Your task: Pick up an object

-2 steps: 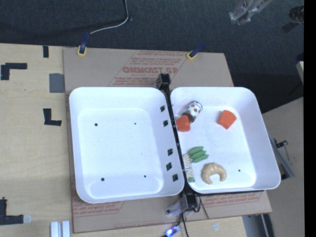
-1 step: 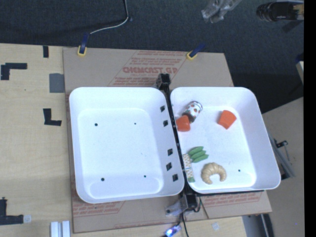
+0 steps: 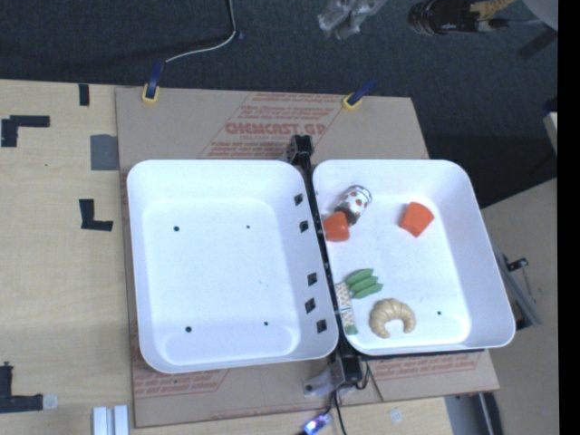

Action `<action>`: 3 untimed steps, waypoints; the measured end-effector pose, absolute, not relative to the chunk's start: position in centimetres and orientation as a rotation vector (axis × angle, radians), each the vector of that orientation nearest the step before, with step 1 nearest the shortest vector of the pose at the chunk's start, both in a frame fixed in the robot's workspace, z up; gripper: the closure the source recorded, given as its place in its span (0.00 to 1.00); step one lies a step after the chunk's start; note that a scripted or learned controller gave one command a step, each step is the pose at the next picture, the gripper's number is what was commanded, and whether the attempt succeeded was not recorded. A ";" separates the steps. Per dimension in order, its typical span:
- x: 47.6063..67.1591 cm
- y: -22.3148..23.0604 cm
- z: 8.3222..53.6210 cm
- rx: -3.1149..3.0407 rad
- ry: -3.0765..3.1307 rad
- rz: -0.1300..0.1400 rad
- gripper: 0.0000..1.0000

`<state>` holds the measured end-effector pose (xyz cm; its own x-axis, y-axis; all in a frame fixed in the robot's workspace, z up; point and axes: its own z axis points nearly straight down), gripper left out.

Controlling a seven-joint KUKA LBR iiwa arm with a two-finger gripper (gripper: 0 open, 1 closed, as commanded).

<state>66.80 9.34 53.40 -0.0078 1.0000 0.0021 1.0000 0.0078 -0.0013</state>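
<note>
Left bin (image 3: 217,270): white, few black dots. Right bin (image 3: 453,270): white. Block (image 3: 416,218): orange-red. Second block (image 3: 336,227): same orange-red. Croissant (image 3: 392,316): tan. Pea pods (image 3: 362,284): green. Small jar (image 3: 355,200): white-brown mottled. Board (image 3: 272,125): brown cardboard, red lettering. Desk (image 3: 54,243): pale tan, black marks. Clips (image 3: 151,91): yellow-blue. Floor (image 3: 109,16): dark blue-grey.

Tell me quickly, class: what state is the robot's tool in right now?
Tool: blurred at the top of the camera view, above the dark floor; open or closed cannot be told.
</note>
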 end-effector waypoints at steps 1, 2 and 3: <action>66.8 16.3 53.4 -2.212 -2.228 0.000 1.00; 66.1 22.9 53.4 -2.212 -2.229 0.000 1.00; 66.1 22.6 54.4 -2.214 -2.226 0.001 1.00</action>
<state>66.11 22.62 54.41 -0.0054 1.0000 0.0009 1.0000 0.0054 -0.0018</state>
